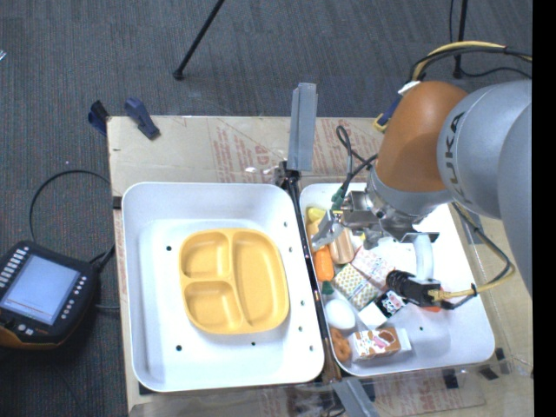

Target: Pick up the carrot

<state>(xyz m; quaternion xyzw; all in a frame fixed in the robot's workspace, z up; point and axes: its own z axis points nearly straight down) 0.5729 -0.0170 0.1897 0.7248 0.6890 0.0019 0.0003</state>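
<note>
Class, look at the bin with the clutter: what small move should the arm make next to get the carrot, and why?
Probably a short shift toward the left wall, then down: the gripper hangs just above the carrot, which lies free against the right bin's left wall, beside a patterned box, with nothing seen between the fingers.

Orange carrot (pixel 324 265) lies upright-lengthwise along the right bin's left wall.

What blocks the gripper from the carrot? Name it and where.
Nothing visible lies between them. The gripper hangs just above the carrot, which lies along the right bin's left wall, with a patterned packet crowding its right side.
</note>
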